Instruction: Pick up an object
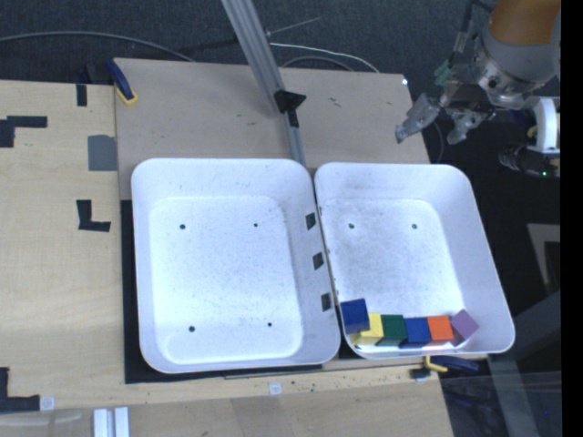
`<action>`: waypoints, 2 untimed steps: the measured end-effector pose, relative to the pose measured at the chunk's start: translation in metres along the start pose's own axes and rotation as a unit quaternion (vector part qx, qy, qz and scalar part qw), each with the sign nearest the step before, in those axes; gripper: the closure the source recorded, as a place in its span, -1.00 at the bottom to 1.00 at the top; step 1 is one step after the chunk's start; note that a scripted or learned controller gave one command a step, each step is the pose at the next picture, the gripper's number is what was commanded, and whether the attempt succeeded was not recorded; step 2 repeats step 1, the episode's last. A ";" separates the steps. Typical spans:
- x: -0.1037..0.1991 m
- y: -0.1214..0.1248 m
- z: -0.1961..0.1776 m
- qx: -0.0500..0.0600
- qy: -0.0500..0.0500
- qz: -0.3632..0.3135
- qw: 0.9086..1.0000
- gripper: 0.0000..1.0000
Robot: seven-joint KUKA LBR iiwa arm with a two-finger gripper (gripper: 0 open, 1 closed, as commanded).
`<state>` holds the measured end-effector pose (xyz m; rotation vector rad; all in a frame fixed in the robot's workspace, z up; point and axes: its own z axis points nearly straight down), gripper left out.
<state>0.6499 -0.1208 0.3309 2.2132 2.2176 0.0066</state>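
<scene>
Nothing is picked up yet: the blocks lie in a row along the near wall of the right bin [474, 244], blue block [353, 313] stacked on a yellow block [371, 331], then green block [393, 327], a second blue block [417, 330], orange block [440, 328] and purple block [464, 322]. The whole grasp remains, by my reckoning. The arm [521, 25] hangs above the counter [209, 107] beyond the bin's far right corner, well apart from the blocks. Its pincer [435, 121] points down and left, fingers spread apart, carrying nothing.
</scene>
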 end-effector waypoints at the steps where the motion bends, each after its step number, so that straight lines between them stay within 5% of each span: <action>1: -0.006 -0.035 -0.035 0.003 0.001 0.001 1.000 -1.00; 2: -0.006 -0.035 -0.035 0.003 0.001 0.001 1.000 -1.00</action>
